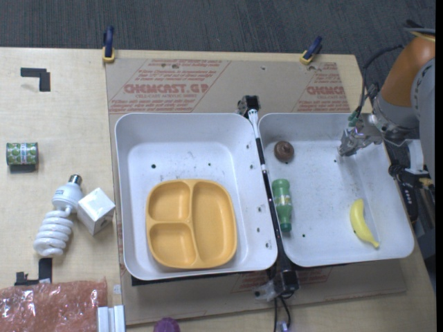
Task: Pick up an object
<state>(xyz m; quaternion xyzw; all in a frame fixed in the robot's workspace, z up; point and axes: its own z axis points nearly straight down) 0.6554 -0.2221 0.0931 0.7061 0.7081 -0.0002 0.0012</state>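
Camera view places the gripper over the upper right part of the right bin, near the far wall, with nothing seen between its fingers; whether they are spread or closed cannot be told at this size and angle. Three candidates lie in that bin: a small brown round object near the upper left corner, a green bottle against the left wall, and a banana toward the lower right. The banana lies closest to the arm's side, though still apart from the gripper. Its long axis runs roughly from the far side toward the near side of the bin, bowed, with the lower tip pointing toward the near right corner. The bottle lies on its side, its axis also running far to near, parallel to the divider. Likely risks: the bottle hugs the wall, so one finger could strike the rim or divider; it may also roll. The banana's curve could slip out if the fingers close along its length rather than across it. The left bin holds a yellow divided plate.
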